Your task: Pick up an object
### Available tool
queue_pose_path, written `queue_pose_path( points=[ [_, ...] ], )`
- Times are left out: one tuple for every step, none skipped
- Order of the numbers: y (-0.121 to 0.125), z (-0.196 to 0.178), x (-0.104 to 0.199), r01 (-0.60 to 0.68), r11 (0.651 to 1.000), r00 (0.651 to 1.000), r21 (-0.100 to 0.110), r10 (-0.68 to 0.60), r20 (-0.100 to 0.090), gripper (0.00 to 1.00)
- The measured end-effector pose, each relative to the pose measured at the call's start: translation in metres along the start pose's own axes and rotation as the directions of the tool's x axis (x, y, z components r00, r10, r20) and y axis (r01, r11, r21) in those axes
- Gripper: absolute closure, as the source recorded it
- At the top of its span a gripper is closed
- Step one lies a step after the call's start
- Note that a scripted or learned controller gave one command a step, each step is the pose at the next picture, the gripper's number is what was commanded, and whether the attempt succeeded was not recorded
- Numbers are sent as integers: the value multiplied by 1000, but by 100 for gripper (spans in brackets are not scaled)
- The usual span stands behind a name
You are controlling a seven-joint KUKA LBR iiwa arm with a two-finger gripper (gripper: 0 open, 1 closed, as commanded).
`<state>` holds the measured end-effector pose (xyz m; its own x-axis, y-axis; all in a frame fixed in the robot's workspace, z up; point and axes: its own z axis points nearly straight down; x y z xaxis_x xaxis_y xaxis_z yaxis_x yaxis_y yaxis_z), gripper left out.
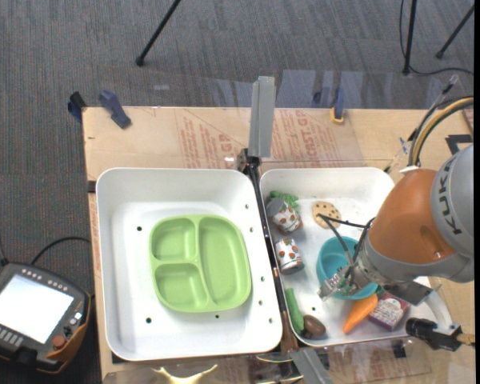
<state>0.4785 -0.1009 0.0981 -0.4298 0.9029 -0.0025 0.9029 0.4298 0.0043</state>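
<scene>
Plywood counter [184, 138] at frame centre on dark grey carpet floor [80, 38]; tripod legs [164, 22] along top. Tool [336, 285] lower right over teal plastic bowl [336, 258]; finger state: cannot tell.

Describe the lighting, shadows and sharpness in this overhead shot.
Camera view: even, soft light; the green plate and the left bin are sharp, with faint shadows inside the bin walls. The arm shades the right bin near the teal bowl. The gripper looks slightly blurred. No strong glare.
</scene>
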Motion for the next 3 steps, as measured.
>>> queue_pose_path(
  points=[
    [-4, 8, -12, -290, 957, 957, -1, 290, -13, 100],
    [66, 10, -31, -487, 873, 873, 9, 487, -18, 100],
    [58, 12, -40, -498, 867, 867, 9, 499, -3, 0]
  ],
)
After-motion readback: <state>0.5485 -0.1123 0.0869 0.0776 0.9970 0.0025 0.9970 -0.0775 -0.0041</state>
